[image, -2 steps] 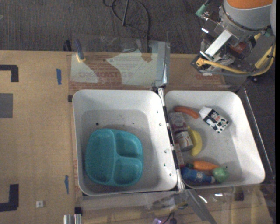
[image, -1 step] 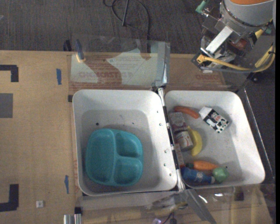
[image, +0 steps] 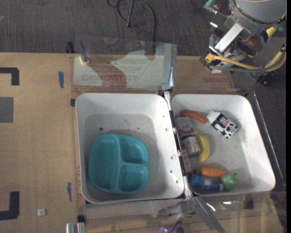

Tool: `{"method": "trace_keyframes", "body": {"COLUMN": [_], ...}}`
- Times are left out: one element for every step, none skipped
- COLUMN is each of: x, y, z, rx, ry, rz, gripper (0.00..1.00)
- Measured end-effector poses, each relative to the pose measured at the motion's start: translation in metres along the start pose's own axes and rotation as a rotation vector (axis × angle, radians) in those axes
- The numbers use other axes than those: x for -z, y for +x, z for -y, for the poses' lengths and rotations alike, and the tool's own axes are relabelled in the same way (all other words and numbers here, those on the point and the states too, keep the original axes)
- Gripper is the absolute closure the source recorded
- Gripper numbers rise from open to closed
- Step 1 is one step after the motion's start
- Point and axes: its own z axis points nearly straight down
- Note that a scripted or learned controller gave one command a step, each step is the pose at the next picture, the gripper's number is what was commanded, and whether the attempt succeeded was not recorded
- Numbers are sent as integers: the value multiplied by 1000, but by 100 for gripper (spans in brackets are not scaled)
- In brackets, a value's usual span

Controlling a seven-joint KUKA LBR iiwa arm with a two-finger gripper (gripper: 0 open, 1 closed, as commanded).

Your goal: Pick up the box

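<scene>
White bins [image: 254, 136] smooth glossy plastic. Teal tray [image: 119, 162] matt plastic. Box [image: 223, 124] printed cardboard, black-white. Bench [image: 36, 136] matt cardboard-brown. Banana [image: 204, 146] smooth plastic-looking.

The arm [image: 254, 13] shows a rounded grey housing, a white flat bracket, yellow cables looping beneath, and small teal and reddish fittings.

The two bins [image: 86, 109] are plain white. In the left one, lower left of centre, lies a teal divided plate [image: 118, 162]. In the right bin, the box [image: 223, 124] is white with a black blotched pattern. Near it are an orange carrot [image: 194, 116], a yellow banana [image: 203, 146], another orange carrot [image: 213, 172], a blue bottle [image: 205, 183] and a green round piece [image: 229, 181].
</scene>
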Motion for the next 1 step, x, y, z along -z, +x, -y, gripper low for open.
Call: {"method": "trace_keyframes", "body": {"x": [10], "y": [3], "z": [1], "rx": [6], "ry": [-3], "rz": [0], "gripper": [100]}}
